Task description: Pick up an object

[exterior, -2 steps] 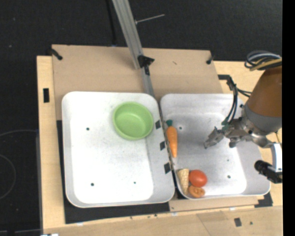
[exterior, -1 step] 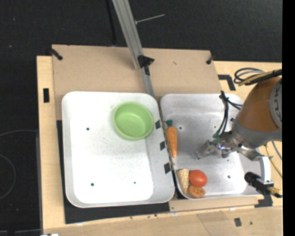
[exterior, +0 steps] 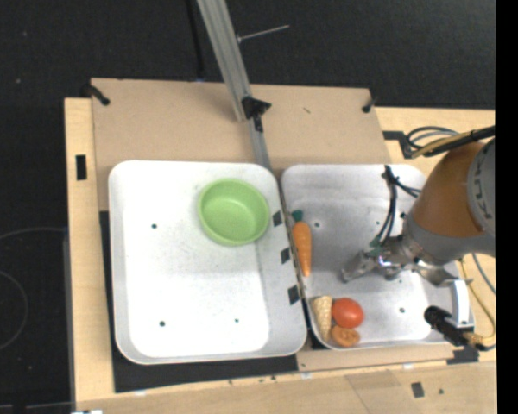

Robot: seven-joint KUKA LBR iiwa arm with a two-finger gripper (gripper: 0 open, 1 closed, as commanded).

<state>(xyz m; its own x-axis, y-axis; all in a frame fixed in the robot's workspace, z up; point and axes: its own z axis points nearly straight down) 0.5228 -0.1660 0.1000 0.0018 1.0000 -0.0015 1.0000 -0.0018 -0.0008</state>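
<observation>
Apparently nothing is picked yet: the gripper point(exterior: 363, 267) hangs low over the right bin point(exterior: 345, 188), and whether it is apart or together I cannot tell. Below and just left of it lie a tomato point(exterior: 348, 311), a brown piece point(exterior: 344, 336) and a pale piece point(exterior: 322, 311); a carrot point(exterior: 302, 246) lies further left, and a green bowl point(exterior: 234, 213) beyond in the left bin point(exterior: 155, 317).

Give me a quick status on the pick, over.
Gripper low in right bin, grip unclear. Tomato, carrot lie apart from it. Green bowl in left bin.
</observation>
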